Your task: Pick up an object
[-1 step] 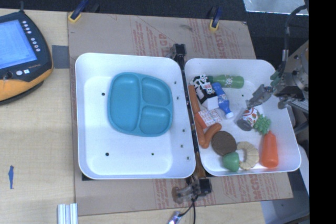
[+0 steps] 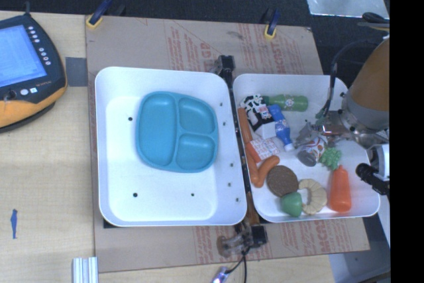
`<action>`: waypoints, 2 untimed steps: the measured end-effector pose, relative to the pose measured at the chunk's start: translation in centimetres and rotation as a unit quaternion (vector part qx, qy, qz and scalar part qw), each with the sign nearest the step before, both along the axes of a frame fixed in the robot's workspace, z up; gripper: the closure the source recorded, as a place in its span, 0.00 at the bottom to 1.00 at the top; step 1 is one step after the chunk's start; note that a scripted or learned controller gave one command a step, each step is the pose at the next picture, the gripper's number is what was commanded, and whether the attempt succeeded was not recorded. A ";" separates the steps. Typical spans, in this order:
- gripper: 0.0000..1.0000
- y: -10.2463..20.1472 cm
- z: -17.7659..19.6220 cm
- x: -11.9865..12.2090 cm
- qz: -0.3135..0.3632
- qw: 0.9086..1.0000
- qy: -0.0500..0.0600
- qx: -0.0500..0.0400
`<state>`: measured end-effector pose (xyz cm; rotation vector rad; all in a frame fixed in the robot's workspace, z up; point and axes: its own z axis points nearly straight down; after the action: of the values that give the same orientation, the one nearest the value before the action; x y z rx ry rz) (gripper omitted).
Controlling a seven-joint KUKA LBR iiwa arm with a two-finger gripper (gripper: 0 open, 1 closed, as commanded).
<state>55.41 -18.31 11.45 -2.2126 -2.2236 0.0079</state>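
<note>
While the metal claw [image 2: 311,142] sits low in the right white bin [image 2: 371,209], whether it grips cannot be told; one orange plastic carrot [image 2: 339,189] lies just beside it, one blue divided plate [image 2: 177,131] well apart.

A blue divided plate [image 2: 177,131] lies in the left white bin [image 2: 112,205]. Both bins sit on a brown cardboard sheet [image 2: 165,43], held to the wooden surface [image 2: 40,175] by two blue-and-yellow clamps [image 2: 98,13]. At the far left rests an orange-edged control tablet [image 2: 23,69], its screen lit
</note>
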 end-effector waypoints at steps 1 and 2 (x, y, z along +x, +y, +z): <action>0.00 -2.8 -2.3 7.5 0.000 1.000 -0.002 0.000; 0.00 -1.8 -2.6 9.7 0.000 1.000 0.008 0.001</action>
<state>65.16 -20.07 8.89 -2.2024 -2.2150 0.0245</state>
